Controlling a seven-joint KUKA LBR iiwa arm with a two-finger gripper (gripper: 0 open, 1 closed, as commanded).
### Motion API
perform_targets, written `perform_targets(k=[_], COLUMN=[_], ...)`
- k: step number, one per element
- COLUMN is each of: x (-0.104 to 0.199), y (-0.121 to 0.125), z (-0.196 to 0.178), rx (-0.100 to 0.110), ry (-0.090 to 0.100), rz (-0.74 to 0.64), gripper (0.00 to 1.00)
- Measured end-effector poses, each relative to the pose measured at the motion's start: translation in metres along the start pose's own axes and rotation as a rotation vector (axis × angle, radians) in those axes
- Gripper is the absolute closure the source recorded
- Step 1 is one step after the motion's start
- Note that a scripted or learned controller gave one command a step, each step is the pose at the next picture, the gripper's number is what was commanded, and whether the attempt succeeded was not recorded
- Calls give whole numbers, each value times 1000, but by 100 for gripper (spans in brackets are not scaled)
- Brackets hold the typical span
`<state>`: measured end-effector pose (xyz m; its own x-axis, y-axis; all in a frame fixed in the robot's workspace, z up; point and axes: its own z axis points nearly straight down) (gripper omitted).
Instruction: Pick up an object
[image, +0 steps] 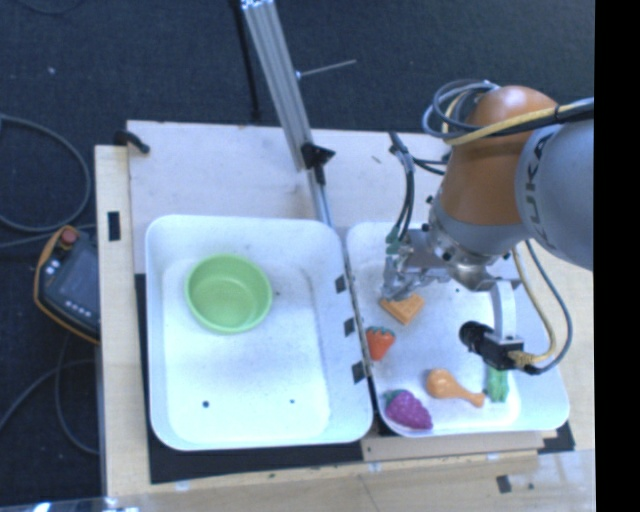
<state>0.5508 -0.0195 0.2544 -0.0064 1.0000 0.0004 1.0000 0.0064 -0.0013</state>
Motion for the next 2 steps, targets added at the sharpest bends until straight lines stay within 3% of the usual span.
perform_targets(k=[2], x=[99], y=[35], z=[18], rx=[-2], ry=[-1], rz=[0], gripper=[100])
